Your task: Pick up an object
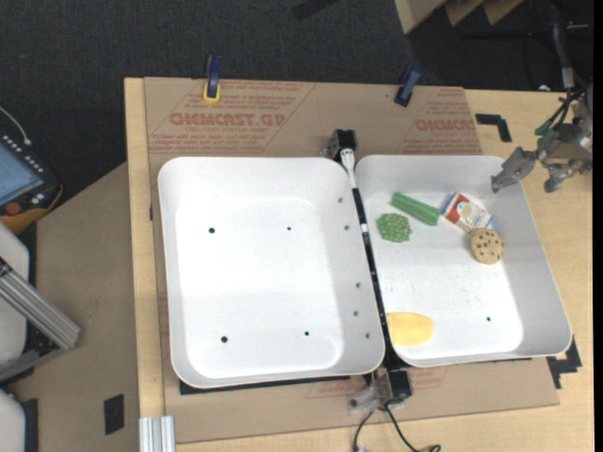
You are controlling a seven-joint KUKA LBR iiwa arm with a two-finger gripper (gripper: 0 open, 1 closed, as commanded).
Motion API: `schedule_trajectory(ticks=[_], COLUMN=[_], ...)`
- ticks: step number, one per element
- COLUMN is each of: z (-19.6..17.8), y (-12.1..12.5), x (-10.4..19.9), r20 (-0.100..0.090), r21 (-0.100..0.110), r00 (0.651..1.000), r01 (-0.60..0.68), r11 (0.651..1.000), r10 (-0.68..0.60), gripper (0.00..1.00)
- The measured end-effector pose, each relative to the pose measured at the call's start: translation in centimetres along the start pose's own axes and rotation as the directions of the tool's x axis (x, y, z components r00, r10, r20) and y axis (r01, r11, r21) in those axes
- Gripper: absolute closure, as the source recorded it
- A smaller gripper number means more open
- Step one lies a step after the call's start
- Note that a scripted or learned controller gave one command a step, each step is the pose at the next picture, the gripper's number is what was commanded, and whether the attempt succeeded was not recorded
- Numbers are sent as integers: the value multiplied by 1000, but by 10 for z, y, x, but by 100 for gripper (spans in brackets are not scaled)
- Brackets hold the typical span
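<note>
**Crowded cluster is risking a missed grasp**

The gripper (532, 169) is hovering, fingers spread and holding nothing, at two o'clock over the right bin (528, 342). Descending there, it could be nudging the carton (466, 212) against the round speckled cookie (486, 246), which is lying at three o'clock, touching the carton.

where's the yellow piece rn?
The yellow piece lies in the right bin, near its front-left corner beside the divider between the bins, well apart from the green ball and cookie farther back.
</note>
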State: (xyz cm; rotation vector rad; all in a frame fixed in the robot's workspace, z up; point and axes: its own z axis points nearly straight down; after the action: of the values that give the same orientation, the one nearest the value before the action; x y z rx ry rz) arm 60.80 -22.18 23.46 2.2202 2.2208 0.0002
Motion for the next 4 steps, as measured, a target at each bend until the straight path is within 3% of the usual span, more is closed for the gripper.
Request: schedule_trajectory(ticks=[1,2,3,4], z=[-11,-117,-42,-72], y=[1,62,49,-7], x=[0,5,41,-6], r20=[2,5,-4,2], r21=[-4,-15,8,1], r00=[1000,1000,1000,1000], r01=[1,4,3,-6], r11=[1000,1000,1000,1000], r10=[-1,-4,-3,6], gripper=[100,100,100,100])
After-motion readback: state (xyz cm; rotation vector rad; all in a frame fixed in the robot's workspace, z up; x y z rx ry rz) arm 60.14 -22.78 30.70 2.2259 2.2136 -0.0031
